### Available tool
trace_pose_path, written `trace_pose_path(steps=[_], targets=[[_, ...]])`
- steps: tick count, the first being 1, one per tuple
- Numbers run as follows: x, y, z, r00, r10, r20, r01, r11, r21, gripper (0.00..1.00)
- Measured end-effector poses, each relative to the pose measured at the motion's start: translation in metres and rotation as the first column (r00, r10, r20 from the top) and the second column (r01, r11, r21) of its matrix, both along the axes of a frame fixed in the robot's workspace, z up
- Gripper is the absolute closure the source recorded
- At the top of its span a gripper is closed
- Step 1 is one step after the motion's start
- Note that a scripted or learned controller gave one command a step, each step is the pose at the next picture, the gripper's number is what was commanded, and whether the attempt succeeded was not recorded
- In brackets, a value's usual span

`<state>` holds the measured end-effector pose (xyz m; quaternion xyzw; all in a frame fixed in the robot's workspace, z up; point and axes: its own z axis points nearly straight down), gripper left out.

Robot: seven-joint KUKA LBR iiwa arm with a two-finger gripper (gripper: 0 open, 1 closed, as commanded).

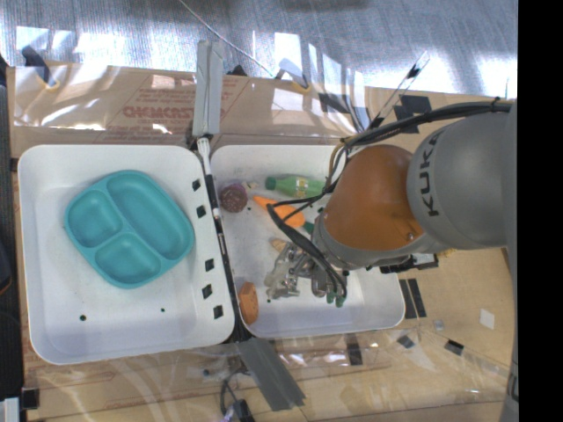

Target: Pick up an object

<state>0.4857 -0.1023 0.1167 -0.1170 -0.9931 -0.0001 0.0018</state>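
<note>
Grey arm (466, 183), black "KUKA" lettering; glossy orange band (374, 200); black cables (413, 121)

- Smooth, matt teal plastic is shown by the divided plate (129, 227).
- Glossy white plastic is seen on both bins (53, 323).
- The surface (114, 104) is covered with crinkled, shiny clear film over brown cardboard.

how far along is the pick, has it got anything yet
Done: the gripper is down inside the right bin. In hand: nothing visibly held. Left: grasp and lift an item, such as the orange piece, green bottle or dark round object.
</note>
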Motion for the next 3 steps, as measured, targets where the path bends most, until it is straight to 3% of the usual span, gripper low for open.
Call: trace_pose_path(steps=[1,2,3], targets=[[-0.008,0.028,0.076,0.964,-0.266,0.006,0.266,0.964,0.0,1.0],[-0.006,0.057,0.075,0.711,-0.703,0.004,0.703,0.711,0.0,1.0],[-0.001,0.079,0.123,0.882,-0.47,0.006,0.47,0.882,0.0,1.0]])
